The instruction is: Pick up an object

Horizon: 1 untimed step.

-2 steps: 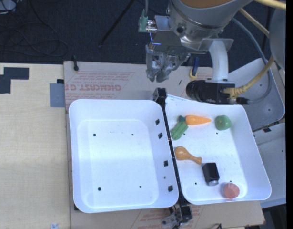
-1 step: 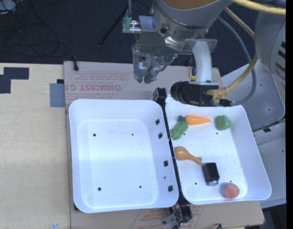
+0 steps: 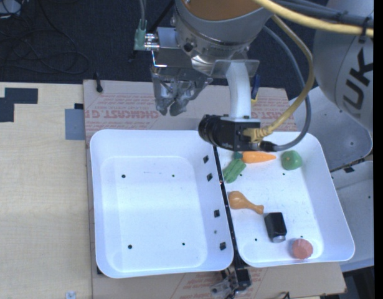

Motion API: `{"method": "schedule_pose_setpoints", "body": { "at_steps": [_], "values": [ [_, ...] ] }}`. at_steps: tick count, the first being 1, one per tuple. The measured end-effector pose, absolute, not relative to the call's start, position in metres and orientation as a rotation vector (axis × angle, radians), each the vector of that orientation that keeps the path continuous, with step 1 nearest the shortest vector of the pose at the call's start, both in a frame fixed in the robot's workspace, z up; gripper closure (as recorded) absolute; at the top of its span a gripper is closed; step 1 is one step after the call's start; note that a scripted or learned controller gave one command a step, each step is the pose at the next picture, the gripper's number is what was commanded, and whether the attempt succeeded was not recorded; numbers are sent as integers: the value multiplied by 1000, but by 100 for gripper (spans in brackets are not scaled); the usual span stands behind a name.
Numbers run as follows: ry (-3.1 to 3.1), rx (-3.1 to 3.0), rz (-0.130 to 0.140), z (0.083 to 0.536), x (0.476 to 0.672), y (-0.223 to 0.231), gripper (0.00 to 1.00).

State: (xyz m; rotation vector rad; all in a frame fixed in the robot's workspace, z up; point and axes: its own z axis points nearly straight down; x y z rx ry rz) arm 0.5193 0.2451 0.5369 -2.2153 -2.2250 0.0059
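My gripper [image 3: 170, 108] hangs high above the back edge of the left bin [image 3: 110, 148], its fingers shut with nothing between them. The objects lie in the right bin [image 3: 331, 210]. An orange carrot [image 3: 258, 157] and a green pod-shaped piece [image 3: 233, 169] rest near the bin's back left. Further right at the back sits a green rounded piece [image 3: 291, 160]. In the middle is a tan drumstick-shaped piece [image 3: 244, 202]. A black block [image 3: 275, 226] and a pink ball [image 3: 301, 248] occupy the front. All lie well right of and below the gripper.
A central divider with black clips [image 3: 217, 192] separates the two bins. Both bins stand on a cardboard sheet [image 3: 122, 111] laid over the pale bench. The arm's grey body [image 3: 216, 17] and a yellow cable [image 3: 284, 117] overhang the right bin's back edge.
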Motion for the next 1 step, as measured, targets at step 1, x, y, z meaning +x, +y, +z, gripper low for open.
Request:
{"method": "schedule_pose_setpoints", "body": {
  "at_steps": [1],
  "values": [
    [-2219,-2220,12,512,521,243,100]
  ]
}}
